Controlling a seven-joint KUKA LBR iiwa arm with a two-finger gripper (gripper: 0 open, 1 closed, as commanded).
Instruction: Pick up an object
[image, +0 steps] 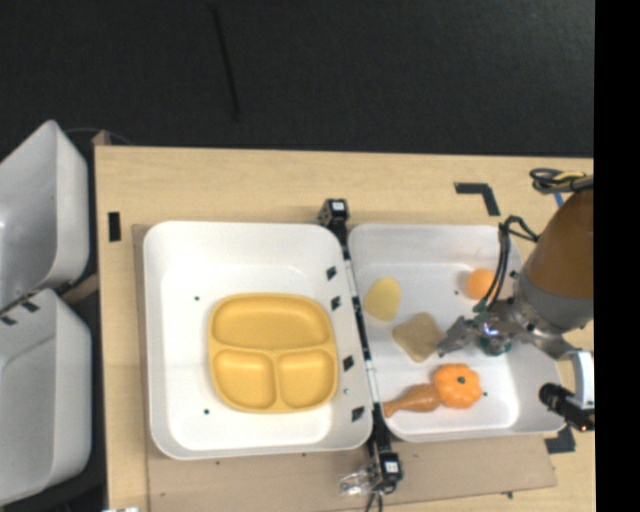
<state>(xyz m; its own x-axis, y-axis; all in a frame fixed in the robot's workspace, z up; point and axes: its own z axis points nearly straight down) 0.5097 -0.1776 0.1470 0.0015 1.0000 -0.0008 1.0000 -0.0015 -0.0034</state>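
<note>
The right bin (440, 245) holds a pale yellow round piece (382, 298), a tan block (417, 336), an orange ball (481, 283) near the arm, and an orange pumpkin-like toy (457, 386) with a brown stem-shaped piece (412, 402) beside it. My gripper (478, 335) hangs low over the right bin, just right of the tan block and above the pumpkin toy. Nothing shows between its fingers.
The left bin (180, 260) carries a yellow divided plate (272, 351) with three compartments. The grey and orange arm (560, 270) covers the right bin's far right side. Black clips (334, 211) sit along the seam between the bins.
</note>
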